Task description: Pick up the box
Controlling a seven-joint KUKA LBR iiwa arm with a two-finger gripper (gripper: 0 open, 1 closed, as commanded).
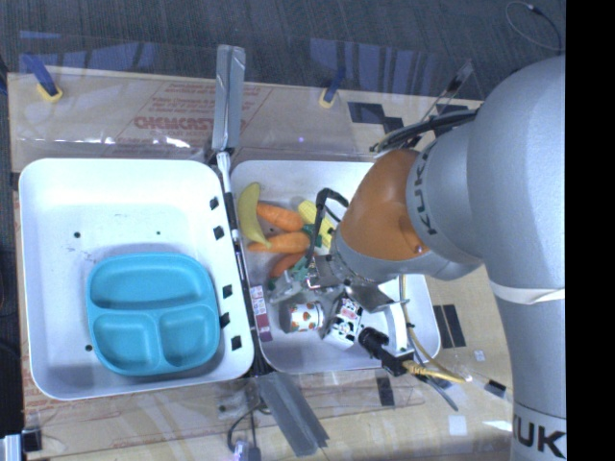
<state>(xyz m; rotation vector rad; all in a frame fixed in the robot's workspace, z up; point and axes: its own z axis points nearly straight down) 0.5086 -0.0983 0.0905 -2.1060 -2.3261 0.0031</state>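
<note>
Two shallow white bins sit side by side on the table (115, 421), and the right bin (288, 358) serves as the landmark for everything else. To its left, touching along the shared rim, is the left bin (48, 257), which holds a blue divided tray (152, 313) lying flat toward its near side.

Inside the right bin, against its far left wall, lies a yellow banana (250, 214). Just beside the banana, toward the bin's middle, are two orange carrots (281, 229), one above the other, and a small yellow piece (309, 209) lies next to the upper carrot. Nearer the bin's front, left of centre, rests the box (303, 317), a small white carton with red and dark printing, lying on the bin floor. A second small printed packet (346, 317) lies just to the right of the box, close to it.

The grey arm (519, 171) comes in over the right bin's right side, and its orange band (380, 219) hangs above the bin's centre. The gripper (322, 281) reaches down below that band, just above and beside the box. Whether the gripper is open or closed cannot be told, since the wrist and clutter hide it. The box appears to lie on the bin floor rather than lifted.

Some black and yellow tool parts (413, 363) stick out past the right bin's front right corner.
</note>
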